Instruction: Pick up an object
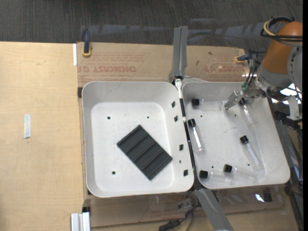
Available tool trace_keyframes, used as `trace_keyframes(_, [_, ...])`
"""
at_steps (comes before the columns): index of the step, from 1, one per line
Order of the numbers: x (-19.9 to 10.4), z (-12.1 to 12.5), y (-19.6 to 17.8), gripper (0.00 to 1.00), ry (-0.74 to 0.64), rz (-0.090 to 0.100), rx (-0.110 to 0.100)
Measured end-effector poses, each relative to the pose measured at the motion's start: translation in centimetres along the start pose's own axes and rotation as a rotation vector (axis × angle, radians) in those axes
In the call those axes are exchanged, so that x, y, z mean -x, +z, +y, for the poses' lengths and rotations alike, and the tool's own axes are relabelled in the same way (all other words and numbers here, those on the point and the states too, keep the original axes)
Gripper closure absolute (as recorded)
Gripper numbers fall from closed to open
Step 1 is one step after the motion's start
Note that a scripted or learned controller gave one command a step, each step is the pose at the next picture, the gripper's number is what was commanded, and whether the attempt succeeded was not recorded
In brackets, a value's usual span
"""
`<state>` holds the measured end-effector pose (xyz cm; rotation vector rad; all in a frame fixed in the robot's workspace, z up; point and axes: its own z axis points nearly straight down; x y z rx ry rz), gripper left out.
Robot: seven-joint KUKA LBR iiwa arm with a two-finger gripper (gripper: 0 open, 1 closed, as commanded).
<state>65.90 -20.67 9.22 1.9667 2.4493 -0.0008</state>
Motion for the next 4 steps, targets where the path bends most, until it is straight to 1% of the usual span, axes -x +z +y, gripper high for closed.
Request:
trace_keyframes(1, [0.0,0.0,0.0,0.00,0.000,0.000,0.000])
trace_keyframes(2, [0.0,0.1,-1.1,1.00,-0.003,-0.004,0.002])
trace_keyframes(3, [-4.8,1.1,-8.3,1.00,-0.003,-0.001,0.001])
trace_keyframes(4, [-10.0,2.2,-13.7,1.00,0.053,-0.001,0.000])
